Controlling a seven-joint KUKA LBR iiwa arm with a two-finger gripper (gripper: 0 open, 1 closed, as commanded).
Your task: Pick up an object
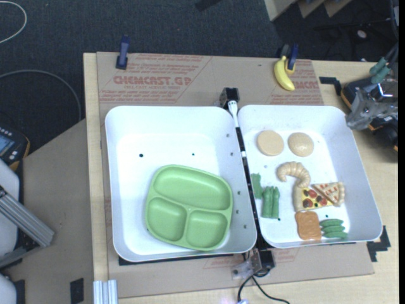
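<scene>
Right now the gripper (370, 106) waits at the right edge of the frame, outside the right bin (361, 170); I cannot tell how its jaws stand. The toy food sits in that bin, maybe for grabbing: croissant (294, 170), pizza slice (323, 195), two round cookies (271, 142).

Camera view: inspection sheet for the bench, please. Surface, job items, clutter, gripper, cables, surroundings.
Surface: bench bears left bin and right bin side by side.
Job items: right bin holds two cookies, croissant, pizza slice, toast, green beans, pea pods.
Clutter: green divided tray in left bin; banana on bench behind right bin.
Gripper: gripper at right edge, outside the bins; finger state cannot tell.
Cables: cable at front edge; cable on floor, left.
Surroundings: dark carpet.
</scene>
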